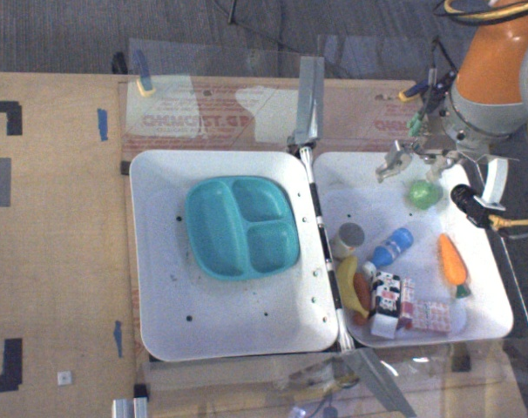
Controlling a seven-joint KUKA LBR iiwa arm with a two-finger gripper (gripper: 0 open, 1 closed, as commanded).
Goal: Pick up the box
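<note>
So we've got the gripper (414,157) hanging over the far end of the right bin (501,313), and its two thin fingers look spread apart with nothing between them. The box (386,295), the black and white cow-patterned carton, sits well away from the gripper, toward the near edge of that same bin and a bit to the camera's left of it, so no contact at all.

Closest thing to the gripper is a green ball (424,194), just below it in the view. Further toward the near edge we see a blue bottle (393,247) lying tilted, and a small grey-lidded can (348,238) over by the divider side. An orange carrot (452,262) lies on the camera's right, well apart from the box. Right next to the box there's a banana (348,286) on one side, with something red tucked between them that we can't make out, and a pink packet (428,315) on the other side, touching or nearly touching it.

The left bin (159,320) is far from the gripper, across the divider, and holds a teal divided plate (242,226) with three compartments
</note>
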